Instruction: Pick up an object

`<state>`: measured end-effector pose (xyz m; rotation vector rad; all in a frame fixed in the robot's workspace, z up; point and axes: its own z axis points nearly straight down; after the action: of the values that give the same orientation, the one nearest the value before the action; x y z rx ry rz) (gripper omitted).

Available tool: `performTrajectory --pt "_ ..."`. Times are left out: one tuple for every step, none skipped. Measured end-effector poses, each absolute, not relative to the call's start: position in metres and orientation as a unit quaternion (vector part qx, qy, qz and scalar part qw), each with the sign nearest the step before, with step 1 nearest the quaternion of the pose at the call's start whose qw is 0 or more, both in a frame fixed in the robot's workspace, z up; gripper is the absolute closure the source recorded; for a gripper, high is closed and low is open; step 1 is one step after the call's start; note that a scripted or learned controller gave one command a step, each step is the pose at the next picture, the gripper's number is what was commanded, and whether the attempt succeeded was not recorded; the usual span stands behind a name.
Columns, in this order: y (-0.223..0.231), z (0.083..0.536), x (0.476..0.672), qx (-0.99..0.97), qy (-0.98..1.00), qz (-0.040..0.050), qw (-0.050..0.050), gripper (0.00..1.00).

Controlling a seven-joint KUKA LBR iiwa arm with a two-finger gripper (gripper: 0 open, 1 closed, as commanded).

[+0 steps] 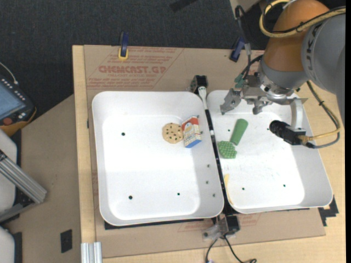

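Cookie [172,132] and small carton [191,132] lay left-centre; green brush [234,138] lay centre-right, beneath the wide-open, empty end effector [241,106].

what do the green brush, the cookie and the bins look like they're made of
Green brush: likely plastic, judging by its smooth, evenly colored handle; the head looks bumpy, perhaps bristles or a rubbery pad.
Cookie: matte tan disc with dark specks; whether it is real or a toy is unclear.
Bins: probably thin molded plastic, given the smooth white surface, rounded corners and soft sheen.
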<state>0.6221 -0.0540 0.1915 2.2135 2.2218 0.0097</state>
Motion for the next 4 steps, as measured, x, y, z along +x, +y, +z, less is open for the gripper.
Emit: performTrajectory --pt "-0.05 0.309 0.557 0.707 0.708 0.0047 0.005 0.0" --pt "-0.048 0.177 0.578 0.707 0.707 -0.004 -0.005 0.0" --pt "-0.103 0.152 0.599 0.709 0.706 -0.0001 0.001 0.0" --pt "-0.091 0.08 0.629 0.707 0.707 -0.0007 -0.001 0.0"
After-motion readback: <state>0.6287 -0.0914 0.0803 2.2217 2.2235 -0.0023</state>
